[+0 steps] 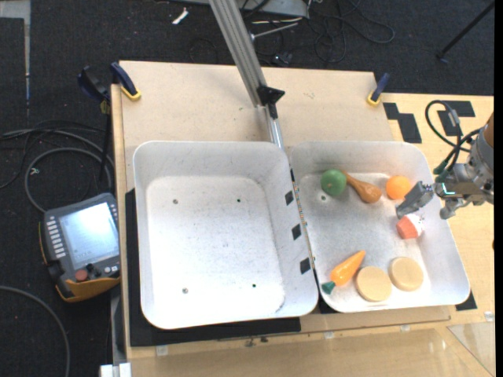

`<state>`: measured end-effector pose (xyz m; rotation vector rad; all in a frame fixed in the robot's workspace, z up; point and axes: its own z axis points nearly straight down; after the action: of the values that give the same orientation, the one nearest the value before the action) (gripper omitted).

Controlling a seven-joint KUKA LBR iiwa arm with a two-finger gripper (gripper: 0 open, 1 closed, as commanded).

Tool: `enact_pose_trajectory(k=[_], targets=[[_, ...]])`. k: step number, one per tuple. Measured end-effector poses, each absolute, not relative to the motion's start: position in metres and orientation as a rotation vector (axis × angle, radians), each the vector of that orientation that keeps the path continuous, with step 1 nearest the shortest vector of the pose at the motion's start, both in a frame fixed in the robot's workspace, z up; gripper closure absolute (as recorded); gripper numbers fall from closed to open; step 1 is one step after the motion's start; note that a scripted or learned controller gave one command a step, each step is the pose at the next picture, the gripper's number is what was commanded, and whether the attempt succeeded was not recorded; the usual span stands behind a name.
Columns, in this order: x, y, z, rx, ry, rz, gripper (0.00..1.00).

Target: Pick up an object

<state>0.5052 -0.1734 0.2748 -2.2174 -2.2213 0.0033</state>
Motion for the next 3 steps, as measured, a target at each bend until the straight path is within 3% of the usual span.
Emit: enact_pose_trajectory(k=[1,3], targets=[[0.506,-0.173,0.277,-2.221,-2.222,0.0,0.0],[0.507,-0.167,0.168,-2.219,-2.218,0.004,0.0]])
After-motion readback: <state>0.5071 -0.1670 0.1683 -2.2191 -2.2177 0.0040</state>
